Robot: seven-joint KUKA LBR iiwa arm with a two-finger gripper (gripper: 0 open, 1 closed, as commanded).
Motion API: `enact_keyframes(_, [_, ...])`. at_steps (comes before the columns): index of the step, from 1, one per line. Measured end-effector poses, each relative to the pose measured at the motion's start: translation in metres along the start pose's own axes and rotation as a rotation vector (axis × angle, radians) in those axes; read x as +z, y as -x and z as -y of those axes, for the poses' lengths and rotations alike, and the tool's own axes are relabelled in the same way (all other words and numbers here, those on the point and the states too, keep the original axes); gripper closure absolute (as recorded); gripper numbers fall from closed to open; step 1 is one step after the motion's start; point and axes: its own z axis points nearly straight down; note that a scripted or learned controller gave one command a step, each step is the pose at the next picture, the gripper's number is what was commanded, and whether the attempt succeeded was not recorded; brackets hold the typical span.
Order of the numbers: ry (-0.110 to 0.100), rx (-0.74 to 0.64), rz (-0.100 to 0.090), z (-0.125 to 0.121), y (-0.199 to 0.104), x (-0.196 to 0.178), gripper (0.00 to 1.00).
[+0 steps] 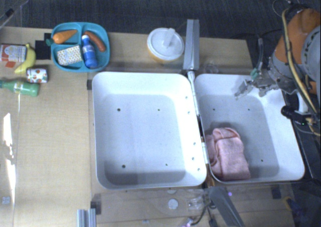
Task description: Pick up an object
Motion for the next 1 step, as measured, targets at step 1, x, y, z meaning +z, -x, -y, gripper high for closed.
enact_keyframes(1, [0.003, -0.125, 0.001, 0.0438, 0.0204, 0.0296, 0.00])
